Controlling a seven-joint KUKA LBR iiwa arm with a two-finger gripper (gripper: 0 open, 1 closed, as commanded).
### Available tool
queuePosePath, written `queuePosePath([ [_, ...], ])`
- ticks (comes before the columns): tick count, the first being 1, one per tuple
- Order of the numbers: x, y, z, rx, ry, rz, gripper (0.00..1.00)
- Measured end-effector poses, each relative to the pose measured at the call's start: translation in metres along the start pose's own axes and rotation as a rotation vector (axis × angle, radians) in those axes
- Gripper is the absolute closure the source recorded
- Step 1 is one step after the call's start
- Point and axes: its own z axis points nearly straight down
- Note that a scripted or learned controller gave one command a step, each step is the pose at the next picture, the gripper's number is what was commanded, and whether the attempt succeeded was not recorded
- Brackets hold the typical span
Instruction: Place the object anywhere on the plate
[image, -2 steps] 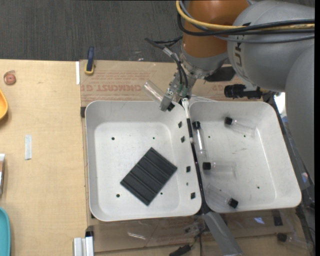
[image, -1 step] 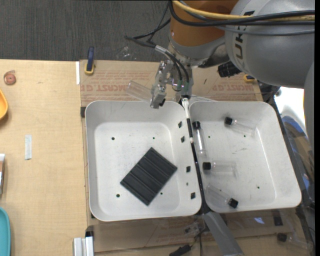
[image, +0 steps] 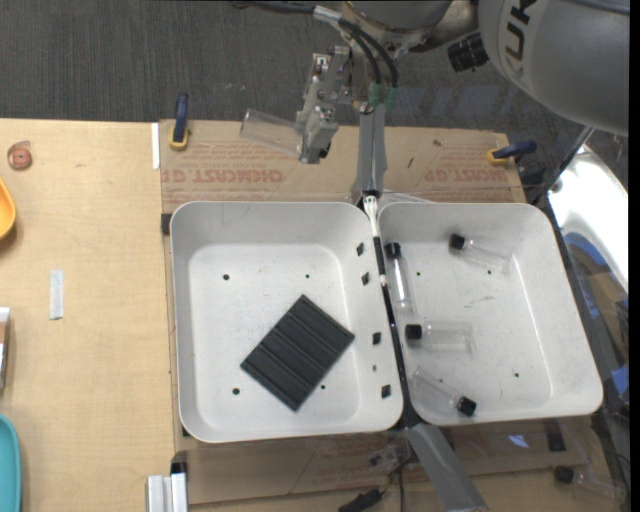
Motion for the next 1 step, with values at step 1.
queuePosePath([
  [1, -0.0048, -0.0097, -0.0206, -0.001, -0.001, -0.317, 1.0],
])
